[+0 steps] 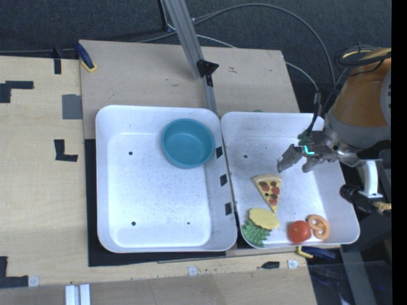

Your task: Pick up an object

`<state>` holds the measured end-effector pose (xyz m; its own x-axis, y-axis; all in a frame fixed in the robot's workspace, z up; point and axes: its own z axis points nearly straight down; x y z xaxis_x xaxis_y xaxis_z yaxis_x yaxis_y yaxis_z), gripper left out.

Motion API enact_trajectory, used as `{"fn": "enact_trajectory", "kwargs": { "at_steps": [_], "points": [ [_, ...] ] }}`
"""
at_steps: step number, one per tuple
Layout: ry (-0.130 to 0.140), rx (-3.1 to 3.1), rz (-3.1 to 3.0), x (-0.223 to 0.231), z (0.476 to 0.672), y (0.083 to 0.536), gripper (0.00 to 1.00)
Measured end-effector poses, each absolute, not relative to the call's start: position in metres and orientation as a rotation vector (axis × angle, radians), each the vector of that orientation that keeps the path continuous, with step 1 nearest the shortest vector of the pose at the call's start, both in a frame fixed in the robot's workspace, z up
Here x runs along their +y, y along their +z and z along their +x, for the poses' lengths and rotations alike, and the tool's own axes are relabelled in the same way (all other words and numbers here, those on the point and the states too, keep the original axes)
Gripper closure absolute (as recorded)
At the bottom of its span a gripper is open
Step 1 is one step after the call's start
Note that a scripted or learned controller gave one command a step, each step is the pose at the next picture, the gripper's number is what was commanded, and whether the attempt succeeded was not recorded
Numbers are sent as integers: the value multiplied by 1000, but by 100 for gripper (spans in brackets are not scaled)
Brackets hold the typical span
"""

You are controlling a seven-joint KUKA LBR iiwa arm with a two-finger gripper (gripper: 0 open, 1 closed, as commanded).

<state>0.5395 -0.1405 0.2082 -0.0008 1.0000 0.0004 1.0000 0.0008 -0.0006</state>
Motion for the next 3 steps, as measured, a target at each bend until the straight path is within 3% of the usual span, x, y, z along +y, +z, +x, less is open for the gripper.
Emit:
{"fn": "enact_trajectory", "kwargs": {
  "at_steps": [1,3],
  "points": [
    [0,-2222,-2220,-141,539,208,0],
    [5,-2218,-2219,-151,538,119,0]
  ]
}}
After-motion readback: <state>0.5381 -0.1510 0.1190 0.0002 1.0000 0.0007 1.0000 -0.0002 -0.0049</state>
